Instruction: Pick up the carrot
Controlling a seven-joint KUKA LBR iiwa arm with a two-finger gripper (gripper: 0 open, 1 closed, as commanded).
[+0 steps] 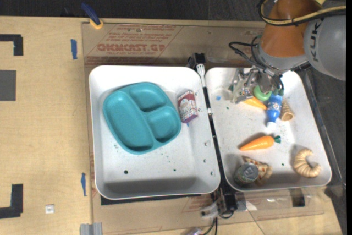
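Low over the far part of the right bin (316, 118) hangs the gripper (250, 85), among small toys; whether it is open or closed I cannot tell, and nothing shows in its hold. The carrot (257, 143) lies well apart from it, nearer the camera, about the middle of that bin, on its side with its orange tip to the left and its green stub to the right. It has bare floor on every side. A round tin (248, 173) sits near it on the near side, a curled pastry (306, 163) to its right, and a blue bottle (273, 109) beyond it toward the gripper. The left bin (102, 173) bears a teal tray (142, 116) and a small can (187, 106). To do this well, I judge the arm should lift clear of the far toys, come over the carrot's thick middle, turn to close across its width, and descend straight.
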